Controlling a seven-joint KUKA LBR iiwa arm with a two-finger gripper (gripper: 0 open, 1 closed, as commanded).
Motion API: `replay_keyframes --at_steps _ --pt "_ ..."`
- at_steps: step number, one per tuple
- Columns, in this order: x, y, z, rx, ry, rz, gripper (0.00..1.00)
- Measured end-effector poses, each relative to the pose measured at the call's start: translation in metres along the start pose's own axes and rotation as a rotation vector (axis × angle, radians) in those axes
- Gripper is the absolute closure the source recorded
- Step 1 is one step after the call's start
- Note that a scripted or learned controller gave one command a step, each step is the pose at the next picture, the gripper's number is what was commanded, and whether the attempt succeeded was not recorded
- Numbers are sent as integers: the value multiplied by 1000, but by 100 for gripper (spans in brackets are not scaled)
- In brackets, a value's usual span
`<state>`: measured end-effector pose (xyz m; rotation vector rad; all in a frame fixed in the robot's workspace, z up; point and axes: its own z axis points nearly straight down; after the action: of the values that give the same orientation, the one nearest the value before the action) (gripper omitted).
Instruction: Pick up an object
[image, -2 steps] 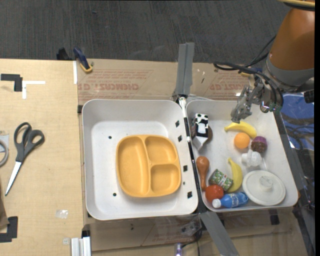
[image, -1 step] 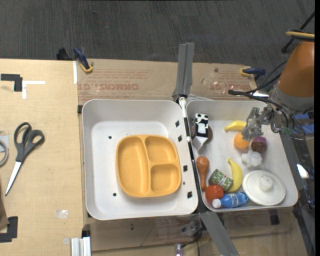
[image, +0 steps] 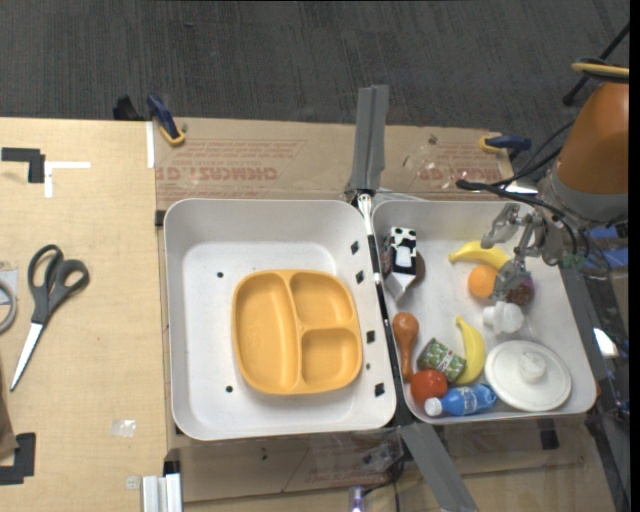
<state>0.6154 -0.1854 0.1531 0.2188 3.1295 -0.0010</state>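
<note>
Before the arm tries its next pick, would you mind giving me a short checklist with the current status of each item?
1. Gripper over the right bin: ok.
2. A target beneath it, near the orange and white ball: ok.
3. Finger state: cannot tell.
4. Anything held: cannot tell.
5. Room around the target: not ok, banana and lid crowd close.
6. Yellow tray in the left bin, apart from the arm: ok.
</note>
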Motion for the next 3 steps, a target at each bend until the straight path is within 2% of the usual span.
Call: replay_keyframes --at_steps 1,2,3 --pt "-8 15 59 0 0 76 0" --pt "-10 15 48 1 -6 72 100" --pt "8 66 -75 -1 -1 146 100"
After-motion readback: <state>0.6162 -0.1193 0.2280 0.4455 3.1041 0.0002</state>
